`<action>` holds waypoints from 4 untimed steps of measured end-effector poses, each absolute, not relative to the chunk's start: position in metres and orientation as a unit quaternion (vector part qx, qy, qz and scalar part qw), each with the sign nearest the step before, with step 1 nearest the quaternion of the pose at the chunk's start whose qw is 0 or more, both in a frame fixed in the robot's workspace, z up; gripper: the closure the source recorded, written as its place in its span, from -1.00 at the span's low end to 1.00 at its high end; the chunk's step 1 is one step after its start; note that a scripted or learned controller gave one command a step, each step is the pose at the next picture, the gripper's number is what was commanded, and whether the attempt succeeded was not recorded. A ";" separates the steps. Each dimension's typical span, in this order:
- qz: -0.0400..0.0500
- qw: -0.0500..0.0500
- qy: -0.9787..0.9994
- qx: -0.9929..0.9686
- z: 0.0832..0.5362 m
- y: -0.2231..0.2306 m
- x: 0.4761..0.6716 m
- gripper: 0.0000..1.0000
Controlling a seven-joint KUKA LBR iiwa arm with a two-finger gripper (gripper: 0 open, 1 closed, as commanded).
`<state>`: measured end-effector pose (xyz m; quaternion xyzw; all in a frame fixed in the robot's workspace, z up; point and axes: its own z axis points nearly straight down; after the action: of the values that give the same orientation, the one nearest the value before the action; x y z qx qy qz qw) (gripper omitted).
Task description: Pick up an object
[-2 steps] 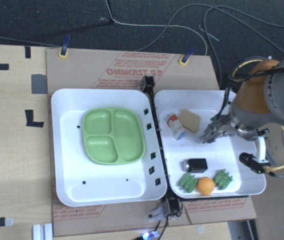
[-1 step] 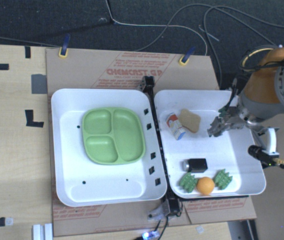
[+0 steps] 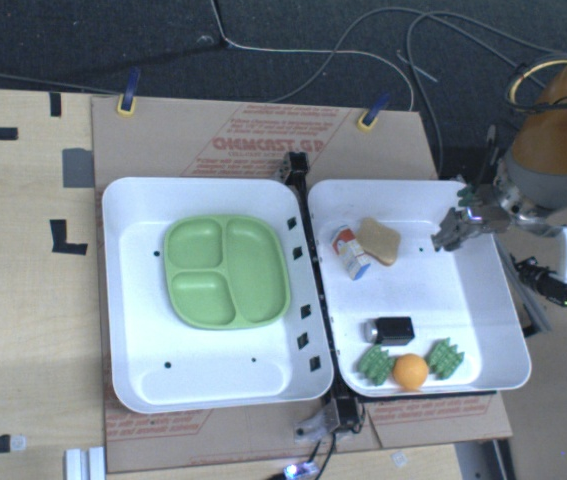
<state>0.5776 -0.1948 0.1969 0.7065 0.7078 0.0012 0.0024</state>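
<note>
on the worktop [image 3: 23, 298], a brown board [image 3: 263, 138] lies under two white bins held side by side. the left bin [image 3: 133, 368] carries a green tray [image 3: 228, 271] with three compartments, lying flat near the bin's middle. the right bin [image 3: 483, 308] holds the loose things: a small red, white and blue pack [image 3: 351, 253] sits near its upper left, touching a tan block [image 3: 380, 240] just to its right. lower down, a black box [image 3: 393, 330] lies by itself, and below it three things line the bin's near edge: a green toy [image 3: 374, 364], an orange ball [image 3: 410, 371] just beside it, and a second green toy [image 3: 445, 358] on the ball's other side. the arm [image 3: 543, 158] comes in at the right edge, and its claw [image 3: 451, 232] hangs over the right bin's upper right part, well apart from every loose thing; it is dark and small, so i cannot tell whether it is spread or pressed together. nothing shows between its tips.
</note>
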 end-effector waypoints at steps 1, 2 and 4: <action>0.001 0.002 0.708 0.707 0.252 -0.205 0.580 1.00; 0.001 0.002 0.708 0.706 0.297 -0.204 0.581 1.00; -0.001 -0.001 0.709 0.705 0.258 -0.099 0.578 1.00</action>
<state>0.5784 -0.0993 0.2580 0.7054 0.7088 -0.0008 -0.0011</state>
